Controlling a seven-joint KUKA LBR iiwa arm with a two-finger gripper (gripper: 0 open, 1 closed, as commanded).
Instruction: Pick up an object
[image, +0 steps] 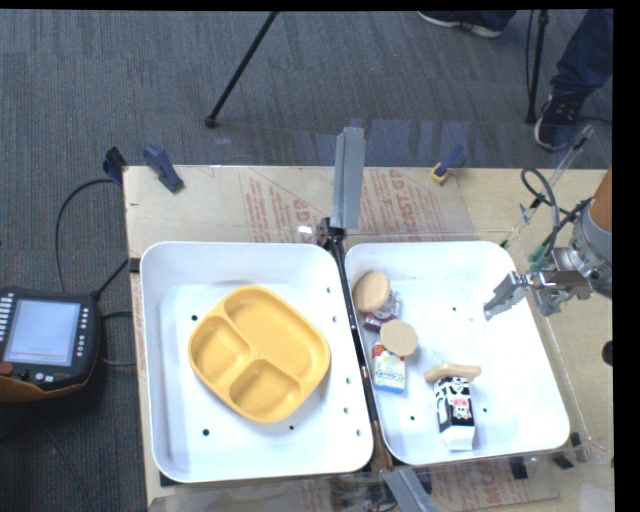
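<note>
Grey carpet surrounds the bench (260, 205) and its two bins. From the camera view, nothing is picked yet: the gripper (503, 298) hangs over the right bin's (500, 440) far right side, apparently empty, its opening unclear. Candidates lie left of it: two cookies (372, 292), a small box (389, 368), a carton (457, 410). A yellow tray (260, 352) sits in the left bin (165, 400), out of the way.

Grey carpet (120, 80); tripod leg (242, 68); handheld pendant (45, 340) left
</note>
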